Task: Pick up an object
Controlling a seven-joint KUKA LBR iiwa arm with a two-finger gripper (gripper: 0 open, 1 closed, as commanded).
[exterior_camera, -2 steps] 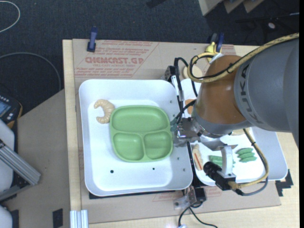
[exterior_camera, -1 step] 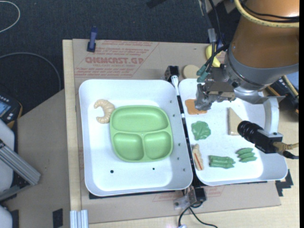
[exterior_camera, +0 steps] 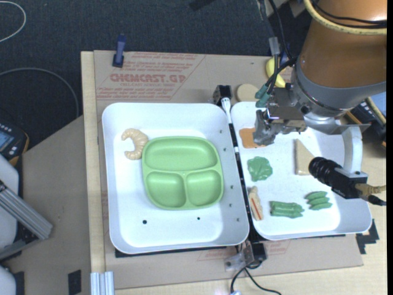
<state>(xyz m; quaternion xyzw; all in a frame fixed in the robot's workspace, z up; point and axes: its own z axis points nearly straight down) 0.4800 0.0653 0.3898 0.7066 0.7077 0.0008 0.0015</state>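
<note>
Down at the near edge: bare cardboard sheet under both bins, some faint red print between the bins' front corners, too small to read.

Right bin, near end first: a green bean-pod-looking toy lying flat, another smaller green pod just to its right, and a thin hot-dog-ish piece along the left wall. A bit further back, a leafy green lettuce-type piece, and a pale stick standing lengthwise near the middle. Further still, an orange flat piece tucked by the left wall, right under the gripper.

Left bin: a green divided plate with three compartments, nothing visible in any of them, sitting roughly in the middle. Touching its far-left corner, a tan croissant toy.

Gripper down low over the far-left part of the right bin, just beside the orange piece. Can't tell how wide the fingers are or whether anything is caught between them, too much wrist hardware in the way. Big grey arm with the orange band filling the far right.

Past the bins: red lettering on the cardboard, reads like "CHEMCAST GP", smaller lines above it unreadable. Blue clip at the far-left corner of the sheet. Small beige round thing and something yellow behind the right bin.
</note>
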